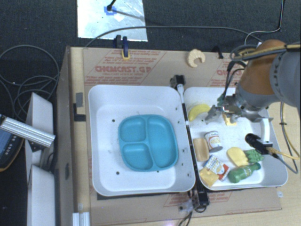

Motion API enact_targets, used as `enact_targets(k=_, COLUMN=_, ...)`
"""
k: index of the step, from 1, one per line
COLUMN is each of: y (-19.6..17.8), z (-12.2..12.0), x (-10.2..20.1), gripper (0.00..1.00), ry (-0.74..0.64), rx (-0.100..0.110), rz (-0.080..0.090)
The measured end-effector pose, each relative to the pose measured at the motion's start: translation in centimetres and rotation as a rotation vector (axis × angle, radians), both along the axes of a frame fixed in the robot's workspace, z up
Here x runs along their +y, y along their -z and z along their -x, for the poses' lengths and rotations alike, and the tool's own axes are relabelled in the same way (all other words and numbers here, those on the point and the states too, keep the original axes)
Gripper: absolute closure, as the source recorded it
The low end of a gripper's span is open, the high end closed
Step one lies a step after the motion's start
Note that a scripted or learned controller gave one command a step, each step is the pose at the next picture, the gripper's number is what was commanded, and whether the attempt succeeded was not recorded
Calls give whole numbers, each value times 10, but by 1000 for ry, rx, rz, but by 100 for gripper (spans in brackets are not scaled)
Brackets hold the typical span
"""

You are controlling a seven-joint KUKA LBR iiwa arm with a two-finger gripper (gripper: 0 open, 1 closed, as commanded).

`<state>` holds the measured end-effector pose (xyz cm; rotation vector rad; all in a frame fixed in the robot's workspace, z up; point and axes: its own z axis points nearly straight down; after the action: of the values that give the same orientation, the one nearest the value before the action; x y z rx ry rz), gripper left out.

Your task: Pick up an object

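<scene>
Since no object is between the fingers yet, the pick remains open: candidates sit in the right bin, namely a yellow banana, a small can, a green bottle and a snack packet. Risk, my judgement: items crowd together, so descending fingers may nudge neighbours or clip the bin wall. End effector hovers near the banana; cannot tell its opening. Blue divided plate occupies the left bin.

red print reading "chemcast gp" runs across the brown board under the bins.
</scene>
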<state>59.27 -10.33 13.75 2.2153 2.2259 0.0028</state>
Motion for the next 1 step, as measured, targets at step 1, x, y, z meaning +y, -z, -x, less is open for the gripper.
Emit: enact_targets(k=1, y=24, z=35, x=14, gripper=0, ry=4, rx=2, rz=0)
